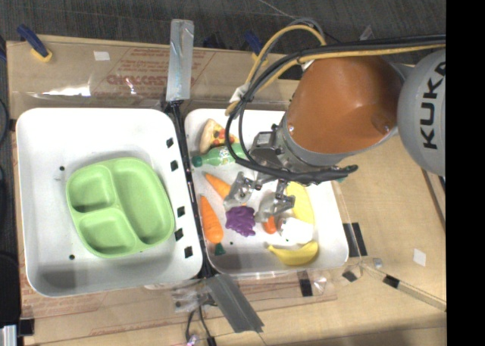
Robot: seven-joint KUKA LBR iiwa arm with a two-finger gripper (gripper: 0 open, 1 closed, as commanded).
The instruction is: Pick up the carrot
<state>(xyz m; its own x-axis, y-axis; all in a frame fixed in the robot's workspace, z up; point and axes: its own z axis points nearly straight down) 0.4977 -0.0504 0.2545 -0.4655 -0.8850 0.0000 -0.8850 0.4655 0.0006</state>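
Two white bins sat side by side on the bench; the left bin (30, 185) carried a green divided plate (120, 205), and the right bin (333, 208) held the toy food. Along the right bin's left edge lay a carrot (211, 219), lengthwise, its green top toward the near corner. A second, smaller carrot piece (218, 184) lay just beyond it, nearer the middle. A purple cluster of grapes (241, 220) sat beside the large carrot, with a banana (299, 250) at the near right corner and a green bottle (217, 157) toward the far left corner.

The gripper (258, 196) hung over the bin's middle, fingers spread with nothing between them, near the grapes and apart from the carrot.

To do the step well, the arm would likely need to shift toward the left edge, line the fingers across the carrot's narrow width, and descend clear of the bin wall and grapes before closing.
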